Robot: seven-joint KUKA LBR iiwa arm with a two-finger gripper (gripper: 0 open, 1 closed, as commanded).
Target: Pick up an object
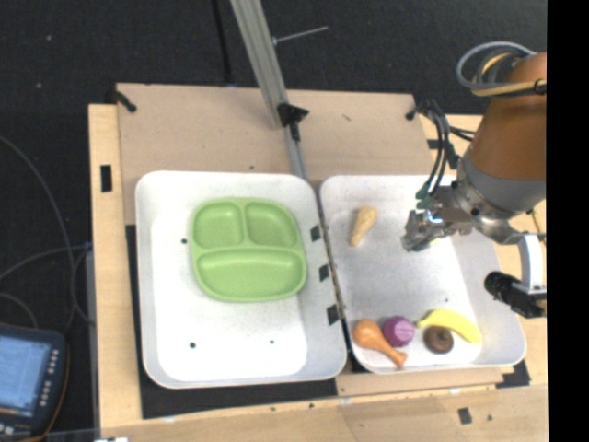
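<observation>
Two shallow white bins sit side by side on a wooden bench [230,127]. The left bin [166,339] holds a green divided plate [248,250], which lies flat in the bin's upper half, with two small compartments at the top and one long one below. The arm [506,145] comes in from the right of the frame, and its gripper [419,233] hangs over the upper right part of the right bin [396,274]; it is small and dark against the white floor, and I cannot tell how it is set or whether it has hold of anything. Nearest to it, a little to its left, lies a pale tan bread roll [362,226], tilted, near the top left of that bin. Along the bin's lower edge sits a cluster: an orange pear-shaped piece [377,339] at the left, a purple round piece [398,330] touching it, a brown ring like a doughnut [440,340], and a yellow banana [453,322] curving just above and right of the ring. A grey metal pole [262,53] slants down from the top of the frame to the gap between the bins.
</observation>
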